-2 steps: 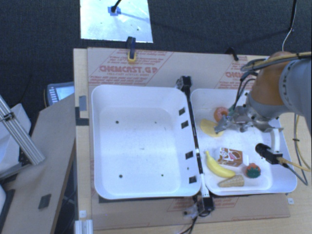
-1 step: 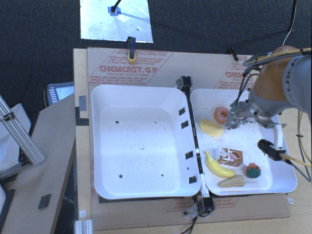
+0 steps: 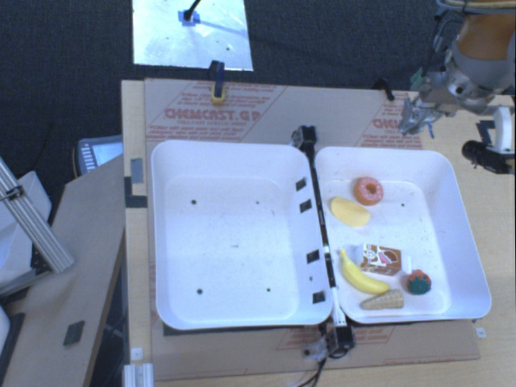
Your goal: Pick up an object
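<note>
The right bin (image 3: 451, 216) holds several toy foods: a pink-frosted donut (image 3: 368, 189), a yellow lemon-like piece (image 3: 350, 211), a banana (image 3: 359, 273), a small orange and white carton (image 3: 382, 260), a red strawberry (image 3: 418, 281) and a tan wedge (image 3: 383, 300). My gripper (image 3: 417, 119) hangs above the bench just beyond the right bin's far rim, up and to the right of the donut. Nothing shows between its fingers.
The left bin (image 3: 173, 216) sits beside the right one, joined along a black clamped divider (image 3: 314, 216). Both rest on a cardboard sheet (image 3: 266, 111). A yellow and blue clamp (image 3: 218, 83) stands at the back, a metal plate (image 3: 189, 22) behind it.
</note>
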`<state>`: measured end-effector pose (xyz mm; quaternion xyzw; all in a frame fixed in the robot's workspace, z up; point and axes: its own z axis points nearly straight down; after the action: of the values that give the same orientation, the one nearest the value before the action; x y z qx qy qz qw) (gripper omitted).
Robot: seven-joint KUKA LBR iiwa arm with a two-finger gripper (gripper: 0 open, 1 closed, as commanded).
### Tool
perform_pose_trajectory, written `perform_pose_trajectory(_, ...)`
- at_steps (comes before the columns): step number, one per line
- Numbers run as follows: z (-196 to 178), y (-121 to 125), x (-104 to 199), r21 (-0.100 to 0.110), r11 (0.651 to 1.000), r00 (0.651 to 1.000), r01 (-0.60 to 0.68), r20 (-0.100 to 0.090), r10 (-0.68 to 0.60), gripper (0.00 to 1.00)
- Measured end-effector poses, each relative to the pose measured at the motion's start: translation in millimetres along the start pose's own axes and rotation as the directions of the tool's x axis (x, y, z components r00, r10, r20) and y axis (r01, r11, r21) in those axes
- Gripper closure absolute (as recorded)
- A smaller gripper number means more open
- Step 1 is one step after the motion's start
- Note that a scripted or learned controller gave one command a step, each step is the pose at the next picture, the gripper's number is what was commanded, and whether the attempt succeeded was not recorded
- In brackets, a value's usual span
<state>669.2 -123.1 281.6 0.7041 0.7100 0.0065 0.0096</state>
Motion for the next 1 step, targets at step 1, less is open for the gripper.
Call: perform_pose_trajectory(1, -0.1, -3.7, -0.7, 0.016, 1.0, 1.0, 0.001, -0.002, -0.001, 1.0)
